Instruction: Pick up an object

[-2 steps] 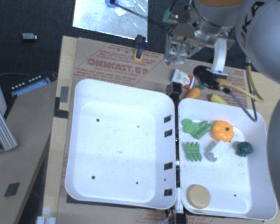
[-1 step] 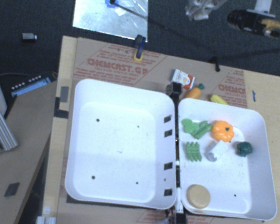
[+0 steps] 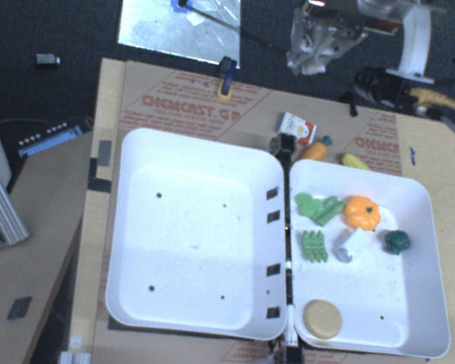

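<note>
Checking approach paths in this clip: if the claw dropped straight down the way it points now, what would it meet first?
Probably the bench board behind the bins, near the small carton, not the right bin. The claw hangs high, so depth is uncertain.

Orange pumpkin (image 3: 362, 211) upright, R bin; beside green leaf (image 3: 318, 207), prob. touching.

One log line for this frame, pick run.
gripper: raised beyond bins, nothing held | right bin: orange pumpkin, tan disc, green pieces | phase: pre-grasp
</note>
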Robot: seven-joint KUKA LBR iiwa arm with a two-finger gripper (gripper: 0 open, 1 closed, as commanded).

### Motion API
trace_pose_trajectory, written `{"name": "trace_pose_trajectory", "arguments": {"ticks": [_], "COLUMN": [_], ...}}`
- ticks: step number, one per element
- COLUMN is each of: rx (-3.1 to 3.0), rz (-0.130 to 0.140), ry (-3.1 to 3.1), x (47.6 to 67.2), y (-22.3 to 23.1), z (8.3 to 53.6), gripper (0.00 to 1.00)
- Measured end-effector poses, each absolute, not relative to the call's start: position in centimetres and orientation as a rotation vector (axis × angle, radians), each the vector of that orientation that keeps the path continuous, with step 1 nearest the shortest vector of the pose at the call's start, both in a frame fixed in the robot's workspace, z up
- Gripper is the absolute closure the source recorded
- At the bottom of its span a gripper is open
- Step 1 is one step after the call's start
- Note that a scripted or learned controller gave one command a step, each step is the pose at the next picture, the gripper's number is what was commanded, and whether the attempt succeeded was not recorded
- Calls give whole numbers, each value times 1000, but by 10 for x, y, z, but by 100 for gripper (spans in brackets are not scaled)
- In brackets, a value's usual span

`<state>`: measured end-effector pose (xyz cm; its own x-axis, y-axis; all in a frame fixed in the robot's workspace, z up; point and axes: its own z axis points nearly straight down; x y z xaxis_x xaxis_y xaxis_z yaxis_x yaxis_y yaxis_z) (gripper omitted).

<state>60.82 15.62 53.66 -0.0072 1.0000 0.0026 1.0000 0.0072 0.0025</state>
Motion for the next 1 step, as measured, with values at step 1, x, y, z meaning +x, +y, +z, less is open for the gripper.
{"name": "trace_pose_trajectory", "arguments": {"ticks": [1], "rx": [-2212], "rz": [-3], "ry": [-2229], "x": [569], "y": [184], "z": [535], "gripper": [100]}}
